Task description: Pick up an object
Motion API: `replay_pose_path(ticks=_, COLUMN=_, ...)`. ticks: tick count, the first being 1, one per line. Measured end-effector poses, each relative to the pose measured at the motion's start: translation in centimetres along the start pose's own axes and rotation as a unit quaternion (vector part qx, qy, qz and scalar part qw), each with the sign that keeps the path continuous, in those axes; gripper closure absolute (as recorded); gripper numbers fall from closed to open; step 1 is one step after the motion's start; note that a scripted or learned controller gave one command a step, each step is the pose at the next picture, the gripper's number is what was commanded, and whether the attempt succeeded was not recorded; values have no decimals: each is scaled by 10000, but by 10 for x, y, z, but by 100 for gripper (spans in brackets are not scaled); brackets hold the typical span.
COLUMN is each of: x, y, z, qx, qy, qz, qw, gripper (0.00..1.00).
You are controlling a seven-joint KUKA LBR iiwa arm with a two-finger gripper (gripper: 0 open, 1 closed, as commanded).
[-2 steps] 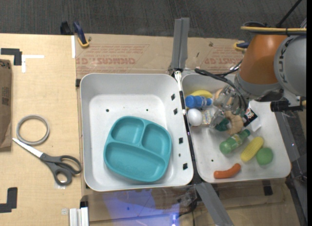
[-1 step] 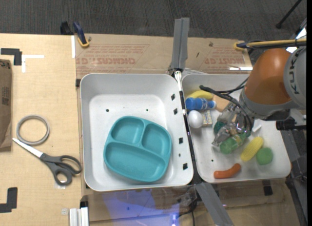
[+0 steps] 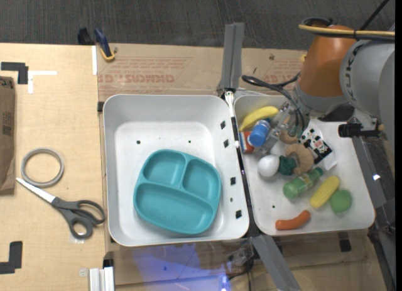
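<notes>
Several small objects crowd the right bin (image 3: 358,220) around the gripper (image 3: 290,122), which is lowered into that bin's far end; whether it is open or closed cannot be told. Just left of it lie a yellow banana (image 3: 257,116) and a blue-and-red bottle (image 3: 257,135). Nearer the camera from it sit a white egg (image 3: 268,165), a brown cookie-like piece (image 3: 300,156), a green bottle (image 3: 301,184), a corn cob (image 3: 325,192), a green ball (image 3: 341,202) and an orange carrot (image 3: 293,221). Far left of it, the left bin (image 3: 119,126) holds a teal divided plate (image 3: 178,191).
</notes>
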State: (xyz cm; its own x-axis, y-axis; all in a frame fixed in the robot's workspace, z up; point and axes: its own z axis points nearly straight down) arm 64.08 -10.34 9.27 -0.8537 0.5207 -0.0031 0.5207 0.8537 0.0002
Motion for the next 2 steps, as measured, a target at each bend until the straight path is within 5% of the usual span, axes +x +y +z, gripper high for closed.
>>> replay_pose_path(ticks=1, x=73, y=-35, z=1, qx=3, qy=14, qz=842, qw=9965, gripper=0)
replay_pose_path(ticks=2, x=72, y=-35, z=-8, qx=3, qy=6, qz=830, qw=9965, gripper=100)
